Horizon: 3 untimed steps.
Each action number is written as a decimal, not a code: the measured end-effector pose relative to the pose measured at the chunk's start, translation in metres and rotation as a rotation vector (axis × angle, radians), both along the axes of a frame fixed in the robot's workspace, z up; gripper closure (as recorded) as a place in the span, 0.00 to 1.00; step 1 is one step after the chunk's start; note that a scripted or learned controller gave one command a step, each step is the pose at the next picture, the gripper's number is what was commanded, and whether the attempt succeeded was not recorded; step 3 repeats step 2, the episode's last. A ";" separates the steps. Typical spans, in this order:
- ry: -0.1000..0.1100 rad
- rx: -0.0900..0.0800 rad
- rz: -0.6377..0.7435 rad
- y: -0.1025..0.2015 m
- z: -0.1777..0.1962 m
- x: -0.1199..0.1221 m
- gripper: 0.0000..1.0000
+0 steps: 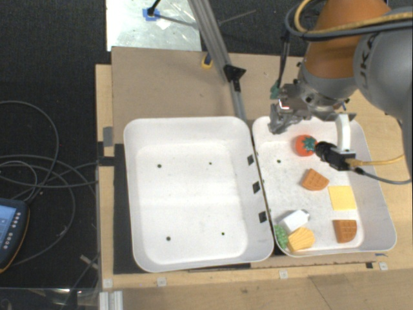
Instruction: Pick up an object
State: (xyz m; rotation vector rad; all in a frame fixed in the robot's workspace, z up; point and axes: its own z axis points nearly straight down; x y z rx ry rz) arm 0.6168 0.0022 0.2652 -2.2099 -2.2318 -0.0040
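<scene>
My gripper (279, 123) hangs over the far left corner of the right bin (377, 202), under the grey arm with its orange band (342, 18). A red toy fruit with a green top (304, 145) lies just right of the gripper, apart from it. Further toward the front lie an orange wedge (315, 180), a yellow square slab (342, 197) and a brown-orange block (344, 230). At the bin's front left corner sit a white block (295, 220), a yellow piece (301, 239) and a green item (281, 236).
The left bin (187, 192) adjoins the right one, with black clips (255, 186) along the shared rim. A slanted grey pole (216, 41) rises behind the bins. A black fitting with a yellow cable (337, 157) hangs off the wrist over the right bin.
</scene>
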 end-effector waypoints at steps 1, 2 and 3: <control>0.001 0.000 0.000 0.047 -0.006 -0.001 1.00; 0.002 -0.001 -0.001 0.086 -0.023 -0.007 1.00; 0.002 -0.001 -0.001 0.086 -0.023 -0.007 1.00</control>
